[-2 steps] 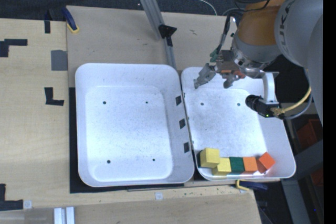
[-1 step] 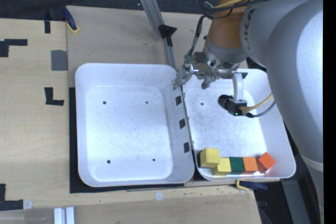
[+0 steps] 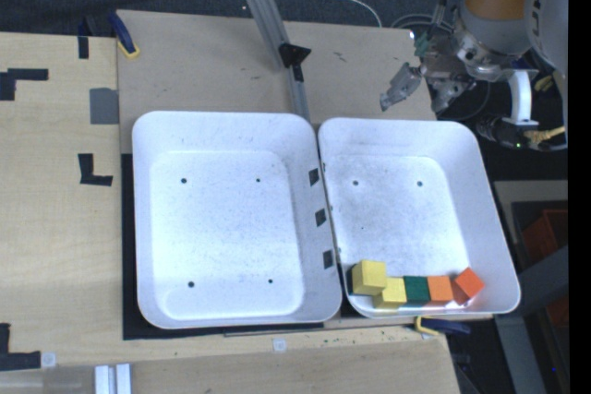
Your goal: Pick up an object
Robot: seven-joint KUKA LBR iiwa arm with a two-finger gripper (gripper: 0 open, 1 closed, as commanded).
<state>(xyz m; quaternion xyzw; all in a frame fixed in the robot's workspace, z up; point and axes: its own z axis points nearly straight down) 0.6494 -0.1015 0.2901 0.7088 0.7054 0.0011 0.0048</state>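
The gripper [image 3: 406, 89] hangs above the bench past the far rim of the right bin [image 3: 480, 163], w/ nothing between its fingers; they look slightly parted, approx. half open at most, but the angle makes it hard to be sure.

The things to pick sit in a row along the near wall of the right bin: a yellow block [image 3: 370, 276], a second yellow block [image 3: 394, 292] touching it, then a green block [image 3: 417, 290], an orange block [image 3: 440, 289] and a tilted red-orange block [image 3: 468, 283] in the corner.

They look like small rigid cubes, prob. wood or plastic: light, stiff, not fragile, flat faces that give good grip.

The first yellow block seems easiest, since it stands a bit off the wall. Best hold is probably across two opposite flat sides, fingers coming straight down. The others are packed side by side against the wall, so there's little room for a finger.
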